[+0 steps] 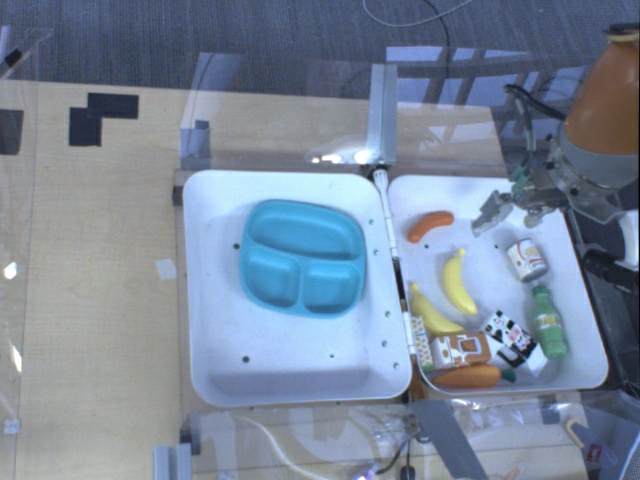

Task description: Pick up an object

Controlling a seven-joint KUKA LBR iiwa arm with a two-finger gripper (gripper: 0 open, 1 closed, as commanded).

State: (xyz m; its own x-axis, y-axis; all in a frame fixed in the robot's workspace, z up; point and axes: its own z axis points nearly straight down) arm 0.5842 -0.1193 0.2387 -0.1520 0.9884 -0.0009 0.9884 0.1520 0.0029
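Note:
The right bin [580, 268] holds several toy foods: an orange sausage [430, 225], a banana [458, 281], a second banana [432, 313], a small can [526, 259], a green bottle [547, 320], a cow-patterned carton [510, 336], a brown carton [458, 349] and an orange carrot-like piece [465, 375]. My gripper [510, 212] hovers over the bin's far right part, right of the sausage and above the can. Its fingers [491, 212] are spread open with nothing between them.
The left bin [215, 348] carries a blue divided plate [300, 270]. A metal post [383, 118] stands behind the ridge where the two bins meet. Clear panels edge the bench, and cables lie along its front.

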